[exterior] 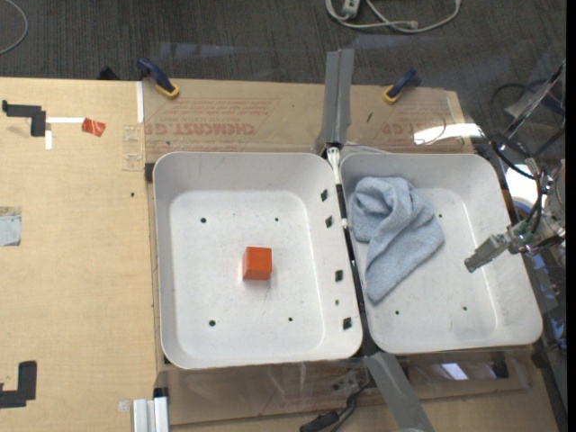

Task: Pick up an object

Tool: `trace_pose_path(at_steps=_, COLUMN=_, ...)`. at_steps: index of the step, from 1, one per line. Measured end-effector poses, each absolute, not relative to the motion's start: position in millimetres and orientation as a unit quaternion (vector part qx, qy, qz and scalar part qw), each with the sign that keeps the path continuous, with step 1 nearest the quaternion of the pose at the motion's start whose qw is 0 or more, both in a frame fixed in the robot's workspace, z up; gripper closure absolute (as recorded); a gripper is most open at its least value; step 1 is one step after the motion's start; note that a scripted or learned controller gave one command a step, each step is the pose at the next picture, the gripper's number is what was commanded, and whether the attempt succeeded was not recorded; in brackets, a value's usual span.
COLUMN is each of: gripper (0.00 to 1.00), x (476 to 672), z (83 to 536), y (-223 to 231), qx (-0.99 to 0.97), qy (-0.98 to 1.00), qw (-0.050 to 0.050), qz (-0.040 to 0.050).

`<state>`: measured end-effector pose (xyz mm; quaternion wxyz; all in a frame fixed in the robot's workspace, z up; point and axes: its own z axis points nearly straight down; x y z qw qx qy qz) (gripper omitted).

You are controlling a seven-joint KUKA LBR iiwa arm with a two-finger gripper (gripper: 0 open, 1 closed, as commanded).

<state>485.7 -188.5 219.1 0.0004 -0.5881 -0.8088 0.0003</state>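
1. Two shallow white plastic bins [180, 268] are sitting side by side.
2. One small orange cube-shaped block [257, 264] is lying in the left bin.
3. One crumpled grey-blue cloth towel [393, 232] is lying in the right bin.
4. Two blue-and-yellow spring clamps [157, 76] are gripping the cardboard sheet [243, 120].

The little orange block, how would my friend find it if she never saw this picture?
Start at the two white bins side by side and take the left bin. Near its middle sits the orange block, alone on the white floor. It is small, square and bright, unlike the crumpled grey-blue towel in the right bin.
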Motion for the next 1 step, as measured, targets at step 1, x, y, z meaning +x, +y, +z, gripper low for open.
trace_pose_path(at_steps=1, gripper=0.00, x=499.1, z=92.5, y=-187.5, qx=-0.557, qy=-0.830, qw=-0.001, qz=-0.0002)
